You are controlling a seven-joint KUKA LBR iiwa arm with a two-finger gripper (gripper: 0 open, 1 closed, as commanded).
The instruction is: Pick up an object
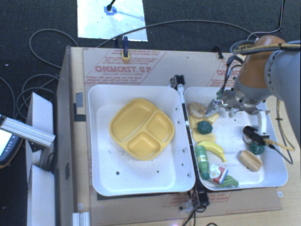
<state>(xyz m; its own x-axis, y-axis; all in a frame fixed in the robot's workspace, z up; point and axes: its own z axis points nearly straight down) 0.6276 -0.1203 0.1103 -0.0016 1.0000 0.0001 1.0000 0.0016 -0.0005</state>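
Grey metal hand point(217, 106) hangs over the upper left of the right white bin point(277, 171), its fingers spread apart and holding nothing, just above a tan bread roll point(196, 109) and a dark green round object point(204, 127). A yellow banana point(212, 149) lies lower.

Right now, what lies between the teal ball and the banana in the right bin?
In the camera view, a flat pale-yellow piece lies between the teal ball and the banana, partly tucked under the ball.
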